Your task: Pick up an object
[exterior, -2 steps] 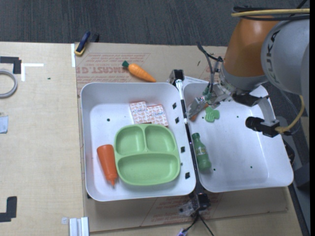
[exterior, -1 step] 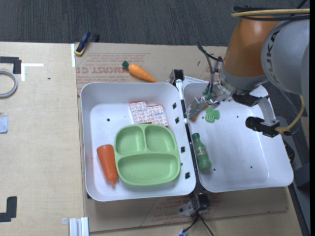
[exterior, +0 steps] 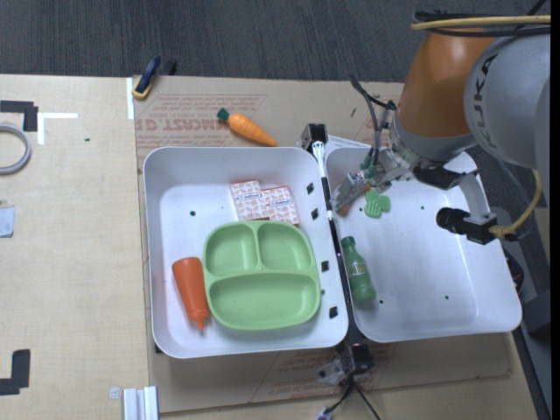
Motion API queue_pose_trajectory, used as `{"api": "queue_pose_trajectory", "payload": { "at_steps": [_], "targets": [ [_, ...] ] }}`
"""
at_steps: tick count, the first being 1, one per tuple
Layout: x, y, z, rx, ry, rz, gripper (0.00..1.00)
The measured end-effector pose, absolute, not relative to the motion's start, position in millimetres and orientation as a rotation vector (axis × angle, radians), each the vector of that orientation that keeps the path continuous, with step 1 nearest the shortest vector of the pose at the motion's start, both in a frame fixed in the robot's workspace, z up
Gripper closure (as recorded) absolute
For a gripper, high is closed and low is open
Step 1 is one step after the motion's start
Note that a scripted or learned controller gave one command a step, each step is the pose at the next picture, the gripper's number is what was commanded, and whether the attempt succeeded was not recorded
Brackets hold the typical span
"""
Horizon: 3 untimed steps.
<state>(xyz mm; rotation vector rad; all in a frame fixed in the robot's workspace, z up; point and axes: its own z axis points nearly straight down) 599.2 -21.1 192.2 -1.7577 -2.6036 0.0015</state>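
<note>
A tan bench [exterior: 70,278] sits against dark carpet, with mirrored red print on the cardboard [exterior: 197,116] under the bins. The left bin [exterior: 166,322] holds an orange bottle [exterior: 191,292], a green divided plate [exterior: 261,276] and a printed packet [exterior: 261,201]. A green bottle [exterior: 357,271] lies in the right bin [exterior: 437,313]. The arm [exterior: 477,86] bends down to that bin's far left corner; the gripper [exterior: 363,180] is there, near a small green piece [exterior: 377,204], and whether its claw is spread or grasps anything cannot be told.
</note>
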Motion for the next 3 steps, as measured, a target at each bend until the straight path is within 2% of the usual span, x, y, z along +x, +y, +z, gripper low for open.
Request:
{"api": "queue_pose_trajectory", "payload": {
  "at_steps": [3],
  "targets": [
    [599.2, -21.1, 192.2, -1.758, -2.604, 0.001, 0.00]
  ]
}}
